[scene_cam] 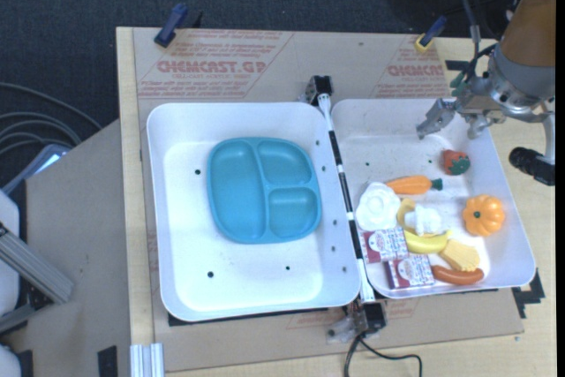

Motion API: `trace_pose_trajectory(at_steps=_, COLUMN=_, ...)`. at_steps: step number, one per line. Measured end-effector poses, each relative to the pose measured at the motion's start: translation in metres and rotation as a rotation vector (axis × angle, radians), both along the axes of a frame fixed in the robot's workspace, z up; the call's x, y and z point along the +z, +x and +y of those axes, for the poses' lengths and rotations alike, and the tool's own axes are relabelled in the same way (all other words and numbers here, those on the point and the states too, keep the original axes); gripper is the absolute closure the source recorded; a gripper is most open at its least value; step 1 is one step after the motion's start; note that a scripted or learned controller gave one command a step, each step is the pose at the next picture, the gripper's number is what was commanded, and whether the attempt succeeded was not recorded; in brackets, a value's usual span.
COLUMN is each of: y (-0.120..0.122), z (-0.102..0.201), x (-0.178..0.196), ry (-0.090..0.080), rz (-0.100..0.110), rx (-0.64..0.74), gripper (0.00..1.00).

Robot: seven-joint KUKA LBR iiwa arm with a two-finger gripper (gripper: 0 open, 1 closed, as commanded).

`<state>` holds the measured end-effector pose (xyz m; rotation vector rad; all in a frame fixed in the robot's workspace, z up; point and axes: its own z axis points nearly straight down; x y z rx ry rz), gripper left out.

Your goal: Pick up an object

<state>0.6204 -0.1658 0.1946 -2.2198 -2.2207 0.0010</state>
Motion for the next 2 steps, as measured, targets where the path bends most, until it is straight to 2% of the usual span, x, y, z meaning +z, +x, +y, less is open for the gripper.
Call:
trace_pose_trajectory(at_steps=1, y=0.042, z=-0.023, x=-0.111, ry=-0.001, rz=-0.001, rx=0.0, gripper=0.0)
trace_pose_trajectory(at_steps=2, y=-0.005, z=-0.014, x=-0.11, ry=0.0, rz=0.0, rx=-0.001, gripper=0.0)
